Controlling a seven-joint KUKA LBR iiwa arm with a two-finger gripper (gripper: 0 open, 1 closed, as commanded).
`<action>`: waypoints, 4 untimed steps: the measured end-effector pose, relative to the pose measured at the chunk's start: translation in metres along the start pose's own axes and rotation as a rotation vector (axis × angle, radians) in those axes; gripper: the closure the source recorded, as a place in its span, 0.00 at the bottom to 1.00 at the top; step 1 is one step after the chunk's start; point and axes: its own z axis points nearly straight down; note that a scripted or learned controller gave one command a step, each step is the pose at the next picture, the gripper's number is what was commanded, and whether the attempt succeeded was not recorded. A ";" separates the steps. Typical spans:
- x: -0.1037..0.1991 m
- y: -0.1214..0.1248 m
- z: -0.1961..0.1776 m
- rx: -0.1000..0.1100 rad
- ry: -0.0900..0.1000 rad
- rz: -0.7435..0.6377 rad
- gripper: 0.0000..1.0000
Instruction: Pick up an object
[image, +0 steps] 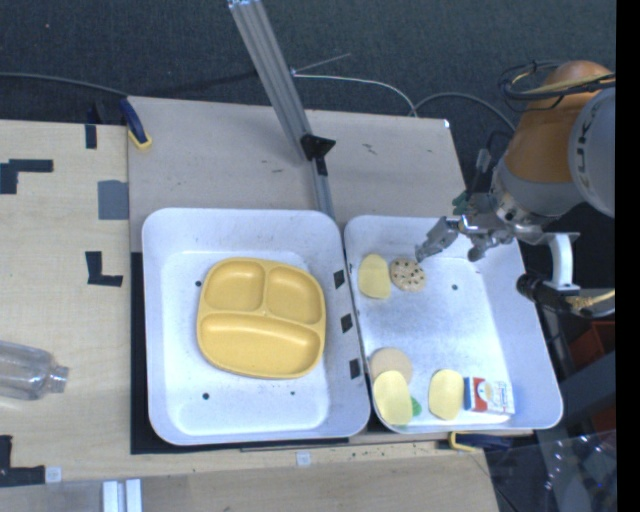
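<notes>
We see the gripper (452, 242) hanging over the upper edge of the right bin (505, 330), its two fingers spread apart with nothing between them. One finger (433, 243) reaches down toward a cookie (405, 273), a round speckled one that lies near the bin's upper left corner, and its tip sits just beside the cookie. A pale yellow piece (374, 276) touches the cookie on its left.

Along the bin's lower edge lie a tan round piece (389, 361), a yellow piece (392, 397) just below it, another yellow piece (446, 394) and a small carton (487, 396) with red and blue print; the writing on it is too small to read. On the arm (565, 130) we can make out the letters "UK" in part at the right edge.

The left bin (160, 300) holds a yellow tray (262, 318) with three compartments. A clear bottle (25, 371) lies on the tabletop (60, 290) well left of the bins.
</notes>
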 end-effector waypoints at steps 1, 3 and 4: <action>0.053 -0.055 0.019 0.006 0.001 -0.001 0.00; 0.052 -0.114 0.025 -0.002 0.002 -0.005 0.00; 0.003 -0.121 -0.100 -0.008 -0.004 0.003 0.00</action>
